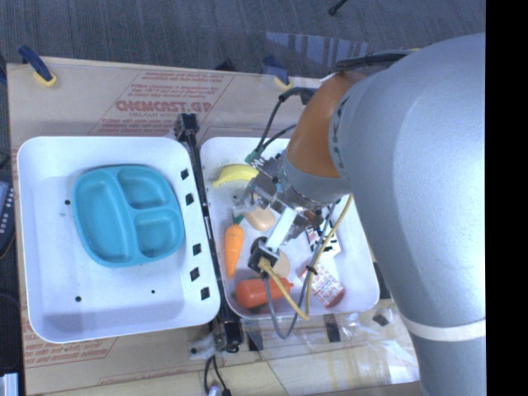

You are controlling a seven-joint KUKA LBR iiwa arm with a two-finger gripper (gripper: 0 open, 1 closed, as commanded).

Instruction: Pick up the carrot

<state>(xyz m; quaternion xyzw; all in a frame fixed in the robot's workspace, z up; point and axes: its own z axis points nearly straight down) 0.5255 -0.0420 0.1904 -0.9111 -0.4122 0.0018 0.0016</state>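
Observation:
The carrot (233,250) lies lengthwise near the left wall of the right bin (363,280), orange with a small green top pointing toward the far side. My gripper (252,198) hangs low over the far half of that bin, just beyond and right of the carrot's green end. Nothing is seen held in it. The big grey arm covers most of the bin's right side.
A yellow banana (233,174) lies at the far end of the right bin, with a beige rounded item (261,219) beside the carrot. A red-orange item (252,292) and a printed packet (327,287) sit near the front. The left bin (49,304) holds a blue divided plate (128,213).

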